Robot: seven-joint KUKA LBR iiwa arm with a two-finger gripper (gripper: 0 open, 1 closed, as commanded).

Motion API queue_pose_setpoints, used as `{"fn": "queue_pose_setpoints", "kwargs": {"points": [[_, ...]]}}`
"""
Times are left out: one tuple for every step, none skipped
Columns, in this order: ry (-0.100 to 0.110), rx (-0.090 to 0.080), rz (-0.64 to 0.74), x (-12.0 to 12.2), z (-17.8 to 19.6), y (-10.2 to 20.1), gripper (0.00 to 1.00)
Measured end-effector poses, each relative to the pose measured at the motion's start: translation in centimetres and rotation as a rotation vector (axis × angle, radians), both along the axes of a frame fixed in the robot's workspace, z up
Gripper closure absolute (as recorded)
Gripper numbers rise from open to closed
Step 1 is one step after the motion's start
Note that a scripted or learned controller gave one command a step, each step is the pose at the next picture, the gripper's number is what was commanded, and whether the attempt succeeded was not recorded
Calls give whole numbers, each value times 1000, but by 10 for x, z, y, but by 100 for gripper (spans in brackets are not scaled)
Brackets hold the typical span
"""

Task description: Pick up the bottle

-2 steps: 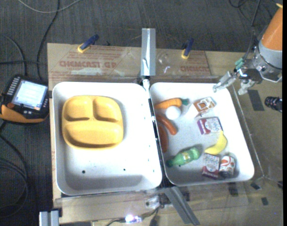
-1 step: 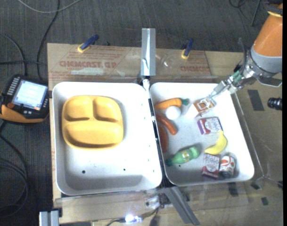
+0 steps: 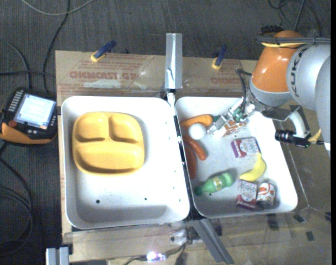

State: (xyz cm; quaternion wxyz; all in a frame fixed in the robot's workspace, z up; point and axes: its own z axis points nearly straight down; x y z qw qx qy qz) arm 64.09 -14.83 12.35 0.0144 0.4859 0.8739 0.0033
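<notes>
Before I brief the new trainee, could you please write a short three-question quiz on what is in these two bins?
1. True or false: the yellow tray lies in the same bin as the green bottle.
2. Which lies nearest the banana? A) the white egg B) the red-and-white packet C) the yellow tray
3. Fill in: the hand is over the ___ bin in the camera view.

Key: 1. False, the bottle lies in the other bin. 2. B. 3. Right.
</notes>
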Motion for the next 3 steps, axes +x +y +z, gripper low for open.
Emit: {"fn": "queue_pose_setpoints", "kwargs": {"points": [[28,6,91,-72,48,-1,0],[17,1,251,-147,-34,29,0],[19,4,7,-96,-34,45,0]]}}
